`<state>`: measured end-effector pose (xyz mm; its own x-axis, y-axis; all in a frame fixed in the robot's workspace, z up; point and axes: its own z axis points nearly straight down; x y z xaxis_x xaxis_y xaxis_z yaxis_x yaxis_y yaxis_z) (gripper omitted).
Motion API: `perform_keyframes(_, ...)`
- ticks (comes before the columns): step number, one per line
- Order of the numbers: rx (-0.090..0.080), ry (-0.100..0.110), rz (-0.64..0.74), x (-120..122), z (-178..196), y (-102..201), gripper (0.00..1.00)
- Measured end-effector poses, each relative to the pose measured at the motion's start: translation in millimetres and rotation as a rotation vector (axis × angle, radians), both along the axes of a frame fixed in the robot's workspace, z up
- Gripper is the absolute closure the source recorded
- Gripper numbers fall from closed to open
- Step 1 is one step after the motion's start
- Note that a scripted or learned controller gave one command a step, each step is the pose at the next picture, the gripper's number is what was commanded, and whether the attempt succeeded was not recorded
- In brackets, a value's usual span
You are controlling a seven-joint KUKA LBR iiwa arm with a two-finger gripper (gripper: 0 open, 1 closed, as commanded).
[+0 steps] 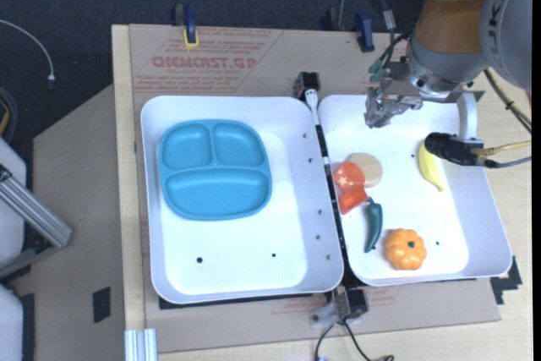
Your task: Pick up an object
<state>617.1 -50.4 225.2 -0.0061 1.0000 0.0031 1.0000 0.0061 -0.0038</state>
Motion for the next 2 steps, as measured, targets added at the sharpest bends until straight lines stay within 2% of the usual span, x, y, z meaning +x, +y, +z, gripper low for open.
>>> perform_keyframes(2,-0.001,-0.005,0.001,-12.1,18.3,109.2,1.0)
